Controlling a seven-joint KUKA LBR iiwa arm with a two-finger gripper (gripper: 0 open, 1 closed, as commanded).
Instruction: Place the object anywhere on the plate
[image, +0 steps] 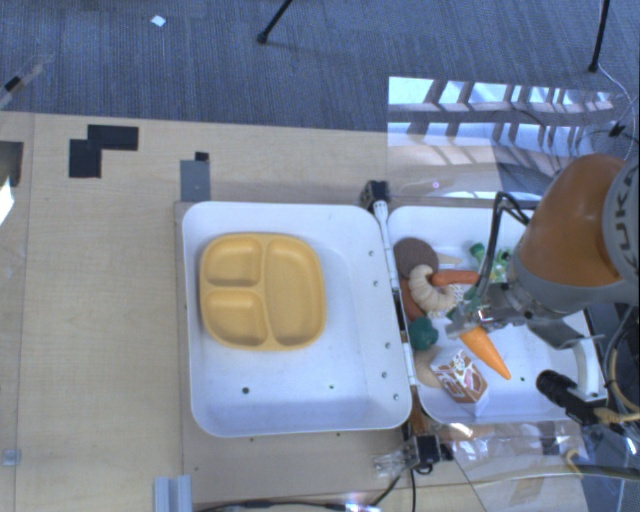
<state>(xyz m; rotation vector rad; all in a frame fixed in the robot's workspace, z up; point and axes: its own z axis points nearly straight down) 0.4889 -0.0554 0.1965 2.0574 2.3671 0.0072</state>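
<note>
Over the right bin (560, 400), the gripper (470, 318) hanging low under the grey wrist and its orange band, above a cluster of toy food. Just below and right of the fingers (462, 322), an orange carrot (485, 351), lying on a slant with its thick end up toward the fingers and its tip pointing down-right; touching or merely overlapping, cannot tell. Fingers' spread also impossible to tell, hidden among wrist hardware and clutter, with nothing clearly seen between them. Left of the gripper, a brown rounded piece (412, 254), a cream curled piece (425, 290) with a red-orange strip (457, 277) across it, and a dark green piece (424, 333) close to the bin's left wall. Below the carrot, a small patterned packet (462, 377). Crowded toward the left half of that bin, with bare white floor to the carrot's lower right. In the left bin (300, 400), on the worktop (90, 350), a yellow divided plate (262, 290) sitting upper left, well apart from the carrot, across the two inner bin walls. Wide bare white floor below and right of the plate.
</note>
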